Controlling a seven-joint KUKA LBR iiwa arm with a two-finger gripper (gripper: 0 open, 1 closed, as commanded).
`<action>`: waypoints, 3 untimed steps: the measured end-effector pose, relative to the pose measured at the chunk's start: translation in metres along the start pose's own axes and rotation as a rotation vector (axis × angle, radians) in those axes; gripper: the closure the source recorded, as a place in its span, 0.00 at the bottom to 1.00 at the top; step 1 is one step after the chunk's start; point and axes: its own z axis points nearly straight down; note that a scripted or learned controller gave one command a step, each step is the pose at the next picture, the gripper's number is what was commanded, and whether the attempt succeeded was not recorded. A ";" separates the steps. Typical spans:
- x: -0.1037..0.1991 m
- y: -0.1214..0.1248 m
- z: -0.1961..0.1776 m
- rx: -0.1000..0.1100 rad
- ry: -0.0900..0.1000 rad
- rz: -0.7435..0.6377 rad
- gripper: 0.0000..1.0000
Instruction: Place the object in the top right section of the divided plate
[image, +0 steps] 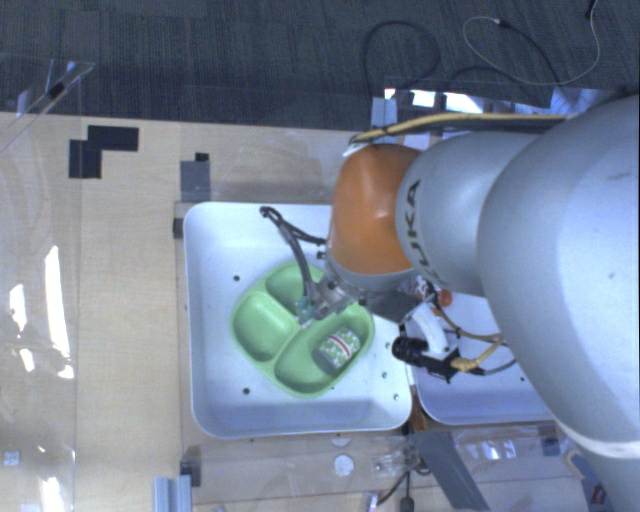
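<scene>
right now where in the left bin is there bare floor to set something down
Bare floor runs along the left bin's left wall, beside the green divided plate, and along its near wall below the plate. The far left corner is free too. It is crowded at the plate's right side, where the hand hangs over the divider and a small can lies in one section.
</scene>
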 end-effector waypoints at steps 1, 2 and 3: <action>-0.049 0.012 -0.013 -0.004 -0.003 -0.069 1.00; 0.000 -0.042 -0.069 -0.004 -0.002 -0.153 1.00; -0.056 0.027 -0.053 -0.002 -0.003 -0.212 1.00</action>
